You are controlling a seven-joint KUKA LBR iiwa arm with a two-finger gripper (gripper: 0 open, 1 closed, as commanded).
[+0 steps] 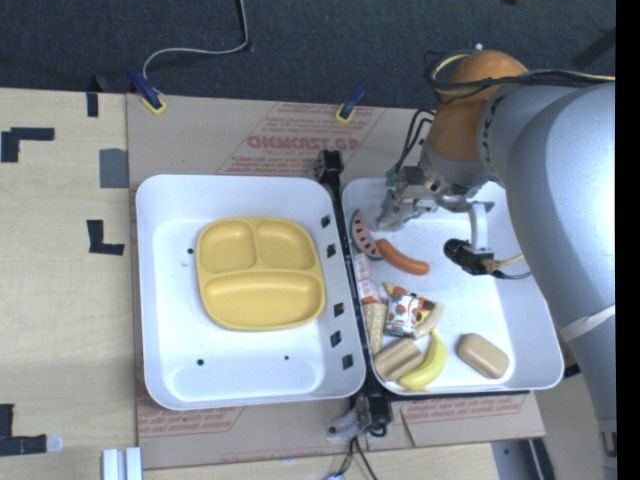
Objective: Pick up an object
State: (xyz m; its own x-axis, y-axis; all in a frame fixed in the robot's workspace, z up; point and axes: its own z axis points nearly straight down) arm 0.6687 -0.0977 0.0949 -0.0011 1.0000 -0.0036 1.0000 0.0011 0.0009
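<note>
Metal fingers (392, 211) above smooth sausage (403, 259)

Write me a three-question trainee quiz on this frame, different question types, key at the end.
1. True or false: the yellow divided plate lies in the left bin.
2. Which lies nearest the gripper? A) banana B) hot dog sausage C) bread roll
3. Fill in: the banana lies near the right bin's ____ edge in the camera view.

Key: 1 true; 2 B; 3 bottom.
</note>
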